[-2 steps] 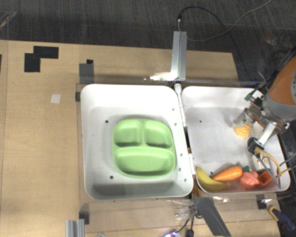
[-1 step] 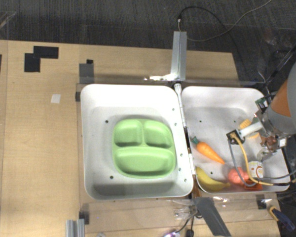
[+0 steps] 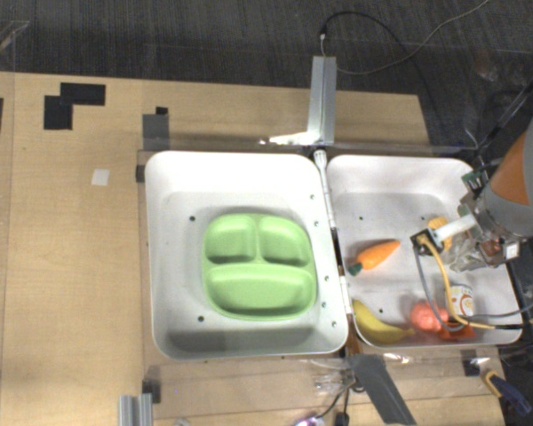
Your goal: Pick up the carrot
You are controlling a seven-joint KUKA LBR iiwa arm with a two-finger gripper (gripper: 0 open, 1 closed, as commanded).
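Observation:
The carrot (image 3: 376,255), orange with a green stub at its left end, lies on the floor of the right bin (image 3: 391,185), near the bin's left wall. My gripper (image 3: 477,248) hangs over the right side of the same bin, about a hand's width to the right of the carrot and apart from it. The grey arm with its orange band (image 3: 522,174) comes in from the right edge above the gripper. Nothing of the carrot is covered.
A yellow banana (image 3: 377,324) and a red fruit (image 3: 424,316) lie at the right bin's front edge, below the carrot. A small white and orange item (image 3: 463,302) sits beside them, under the gripper. A green divided plate (image 3: 258,266) sits in the left bin (image 3: 173,238).

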